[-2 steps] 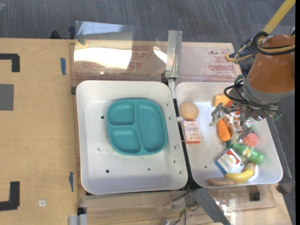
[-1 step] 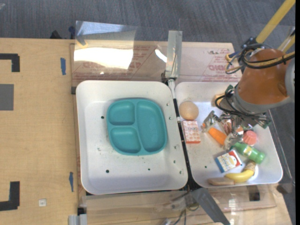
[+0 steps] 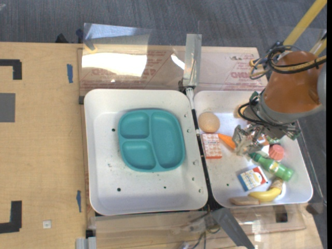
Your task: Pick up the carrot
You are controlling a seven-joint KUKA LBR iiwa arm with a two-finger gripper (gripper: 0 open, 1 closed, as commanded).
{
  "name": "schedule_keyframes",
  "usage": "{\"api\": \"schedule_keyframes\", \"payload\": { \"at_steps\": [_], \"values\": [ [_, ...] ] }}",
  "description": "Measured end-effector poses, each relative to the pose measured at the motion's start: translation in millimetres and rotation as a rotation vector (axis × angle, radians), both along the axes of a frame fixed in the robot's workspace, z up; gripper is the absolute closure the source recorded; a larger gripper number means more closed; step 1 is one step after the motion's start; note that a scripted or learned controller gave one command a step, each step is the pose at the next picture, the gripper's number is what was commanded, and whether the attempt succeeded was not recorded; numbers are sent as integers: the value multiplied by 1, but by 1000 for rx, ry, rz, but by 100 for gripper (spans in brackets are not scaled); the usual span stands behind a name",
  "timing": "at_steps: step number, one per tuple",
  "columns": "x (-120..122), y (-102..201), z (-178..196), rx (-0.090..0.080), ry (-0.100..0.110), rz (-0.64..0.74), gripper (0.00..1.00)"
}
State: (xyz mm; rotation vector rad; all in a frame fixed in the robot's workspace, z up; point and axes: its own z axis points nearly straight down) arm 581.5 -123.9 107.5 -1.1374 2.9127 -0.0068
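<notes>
The carrot (image 3: pixel 226 140) lies in the right bin (image 3: pixel 306 183) between the small red-and-white carton (image 3: pixel 211 146) and the pincer (image 3: pixel 247 141), whose opening I cannot tell, so the grasp should straddle its orange body crosswise, clear of the carton and green bottle (image 3: pixel 273 166).

The orange carrot (image 3: pixel 226 140) lies flat in the right bin (image 3: pixel 223 188), its right end hidden.
</notes>
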Motion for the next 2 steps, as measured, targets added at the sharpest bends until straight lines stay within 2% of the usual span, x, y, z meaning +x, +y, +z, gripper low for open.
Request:
{"api": "schedule_keyframes", "payload": {
  "at_steps": [1,2],
  "values": [
    [0,0,-1,0,1,0,0],
    [-9,17,-17,-8,1,-55,0]
  ]
}}
